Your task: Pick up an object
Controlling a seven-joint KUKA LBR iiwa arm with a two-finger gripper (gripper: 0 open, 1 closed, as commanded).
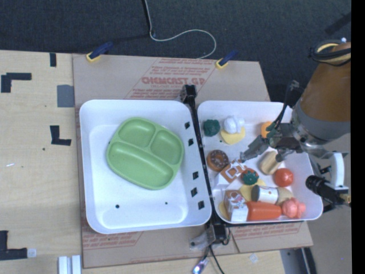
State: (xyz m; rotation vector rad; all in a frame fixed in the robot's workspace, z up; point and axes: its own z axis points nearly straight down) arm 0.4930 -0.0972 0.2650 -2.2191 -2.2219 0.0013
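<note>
Light wood bench [34, 153] with black tape marks carries a cardboard sheet [165, 79] clamped at the far edge by two yellow-blue clips [100, 51], and on the sheet sit two white bins side by side, left bin [91, 170] and right bin [251, 108].

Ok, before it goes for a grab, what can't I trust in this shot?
- Gripper fingers: too small and dark in the camera view to tell open from shut.
- Orange toy: partly hidden behind the wrist.
- Right bin far corner: covered by the arm.
- Piled toys: overlapping, outlines unclear.
</note>
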